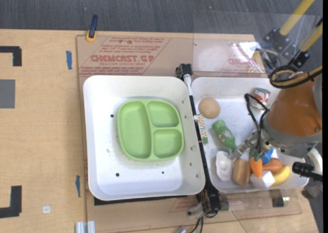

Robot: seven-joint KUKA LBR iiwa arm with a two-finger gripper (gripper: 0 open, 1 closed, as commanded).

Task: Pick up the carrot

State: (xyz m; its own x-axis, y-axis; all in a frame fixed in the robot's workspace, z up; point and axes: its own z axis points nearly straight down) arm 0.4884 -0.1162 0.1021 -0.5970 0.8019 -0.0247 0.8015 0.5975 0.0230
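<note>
- My arm point(292, 111) reaches in from the right, its orange band sitting over the right bin point(233, 99).
- My hand point(254, 147) is down low in the near right corner of that bin, right above the pile of toy food.
- Whether the fingers are wide or narrow, I cannot tell; the metal parts blur into the clutter under them.
- The carrot point(256, 165) is right there, a small orange piece just below my hand, wedged between the brown bread-like piece point(241, 171) and the orange-red item point(273, 165).
- I cannot tell whether my hand touches the carrot or only hangs over it.
- A yellow banana-like piece point(281, 176) lies at the near right edge of the pile, with a small white block point(267, 179) beside it.
- A white item point(223, 163) sits to the left of the bread piece, and the green bottle point(224, 133) lies tilted just above that.
- A round tan ball point(209, 107) rests farther back, near the divider between the bins.
- A small can point(260, 95) lies at the back, close to my arm.
- The left bin point(97, 140) carries a green divided plate point(150, 129), flat in its middle, well apart from my hand.
- Both bins rest on the brown worktop point(41, 140).
</note>
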